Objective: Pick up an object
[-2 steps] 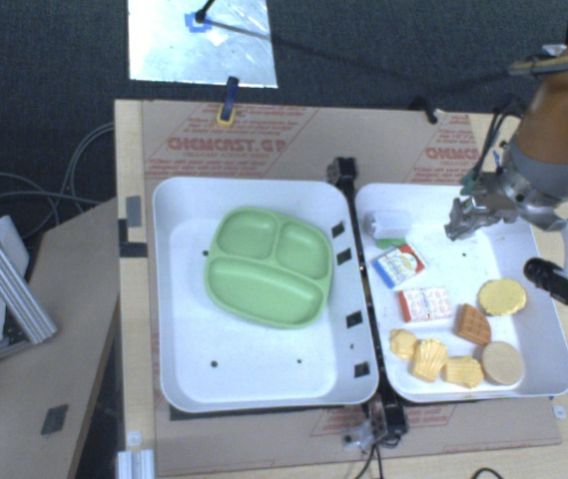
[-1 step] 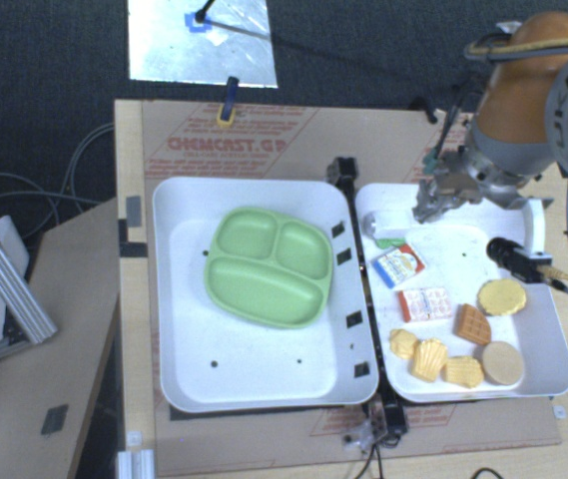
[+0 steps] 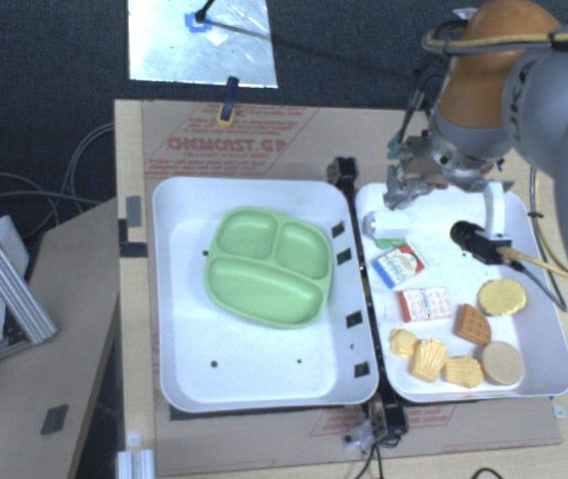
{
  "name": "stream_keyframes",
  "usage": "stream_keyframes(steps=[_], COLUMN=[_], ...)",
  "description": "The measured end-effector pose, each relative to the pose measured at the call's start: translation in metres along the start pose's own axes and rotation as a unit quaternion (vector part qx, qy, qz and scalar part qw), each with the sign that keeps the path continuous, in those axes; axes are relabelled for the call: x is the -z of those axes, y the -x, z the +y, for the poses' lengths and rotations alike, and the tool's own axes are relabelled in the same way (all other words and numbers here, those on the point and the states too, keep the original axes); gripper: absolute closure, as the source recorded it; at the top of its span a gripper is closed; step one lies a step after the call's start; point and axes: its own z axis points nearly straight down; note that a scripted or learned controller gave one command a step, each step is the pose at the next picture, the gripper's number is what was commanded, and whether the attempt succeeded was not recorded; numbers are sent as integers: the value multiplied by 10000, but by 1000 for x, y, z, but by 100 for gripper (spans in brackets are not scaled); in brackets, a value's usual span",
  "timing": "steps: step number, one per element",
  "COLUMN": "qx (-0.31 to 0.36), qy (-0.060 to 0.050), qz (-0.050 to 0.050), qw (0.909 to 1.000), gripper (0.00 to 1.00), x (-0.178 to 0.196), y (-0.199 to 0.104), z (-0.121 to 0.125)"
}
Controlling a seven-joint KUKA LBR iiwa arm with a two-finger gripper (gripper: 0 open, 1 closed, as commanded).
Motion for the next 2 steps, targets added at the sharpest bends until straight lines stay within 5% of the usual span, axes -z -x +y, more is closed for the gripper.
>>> stream_keyframes(steps=[2], qx=[-27], qy=[-16], qz=[-4], qw=[10000], gripper=[100], x=[-5], y=[2], z=[-16])
